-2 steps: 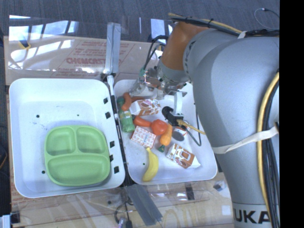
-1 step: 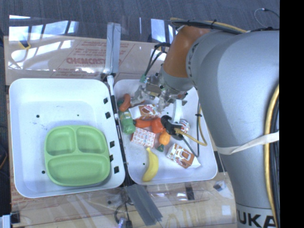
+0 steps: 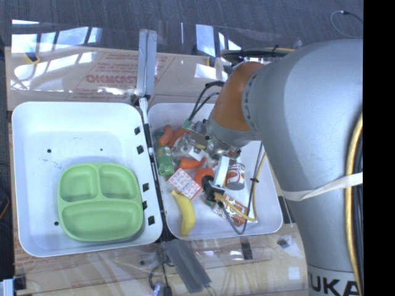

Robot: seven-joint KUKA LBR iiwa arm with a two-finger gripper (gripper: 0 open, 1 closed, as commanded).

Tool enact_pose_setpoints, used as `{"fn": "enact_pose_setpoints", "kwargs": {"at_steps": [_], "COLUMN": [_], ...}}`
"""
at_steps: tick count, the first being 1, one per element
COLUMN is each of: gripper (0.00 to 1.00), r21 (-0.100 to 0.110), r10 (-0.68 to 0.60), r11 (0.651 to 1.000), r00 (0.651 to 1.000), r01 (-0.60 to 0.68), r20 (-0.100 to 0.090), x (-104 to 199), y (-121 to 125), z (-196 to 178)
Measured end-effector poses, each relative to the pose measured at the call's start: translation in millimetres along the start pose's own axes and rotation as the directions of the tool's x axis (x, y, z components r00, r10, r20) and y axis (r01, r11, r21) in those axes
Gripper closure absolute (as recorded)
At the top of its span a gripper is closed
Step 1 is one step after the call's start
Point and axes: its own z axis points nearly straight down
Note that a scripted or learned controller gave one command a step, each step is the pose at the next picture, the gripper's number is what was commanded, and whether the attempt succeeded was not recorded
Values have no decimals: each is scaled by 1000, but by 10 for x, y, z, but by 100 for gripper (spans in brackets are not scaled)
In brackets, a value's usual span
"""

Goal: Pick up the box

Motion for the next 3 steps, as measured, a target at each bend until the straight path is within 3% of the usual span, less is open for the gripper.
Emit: {"fn": "enact_pose_setpoints", "kwargs": {"at_steps": [1,2,3], "gripper": [0,100,100], "r21": [5,13,6], "r10": [264,256,239], "r11": [965,966,971], "r00": [965,967,971], "r01": [-264,-257,-239], "r20": [1,6,2], "x": [197,202,909], "y": [337,322,261], "z": [23,-66,-981]}}
